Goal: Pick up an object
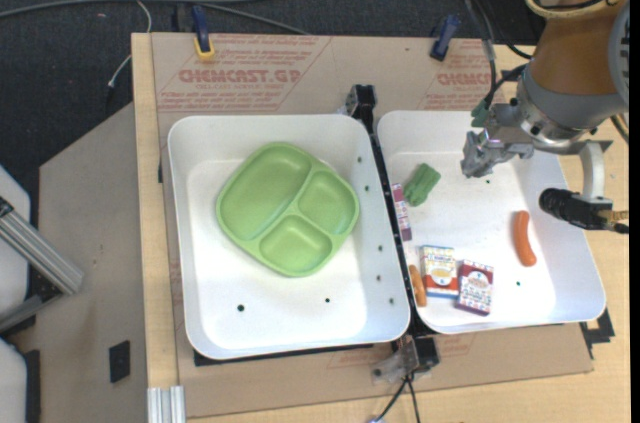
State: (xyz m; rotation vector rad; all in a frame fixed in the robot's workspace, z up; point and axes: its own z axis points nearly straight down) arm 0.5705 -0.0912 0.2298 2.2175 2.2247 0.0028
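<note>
The hand [484, 154] is seen from above, small and dark, so how its fingers stand cannot be told. Behind it the arm [580, 41] runs off the right edge. Left of the hand, a flat packet [401, 209] lies partly tucked under the divider; its print is unreadable, as is that on two small cartons [457, 279] nearer the camera.

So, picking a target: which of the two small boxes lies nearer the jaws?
The yellow-fronted box, left of the red-and-blue box, lies nearer the gripper.

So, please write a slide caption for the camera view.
End effector above right white bin, near small green block; green divided plate in left bin.
</note>
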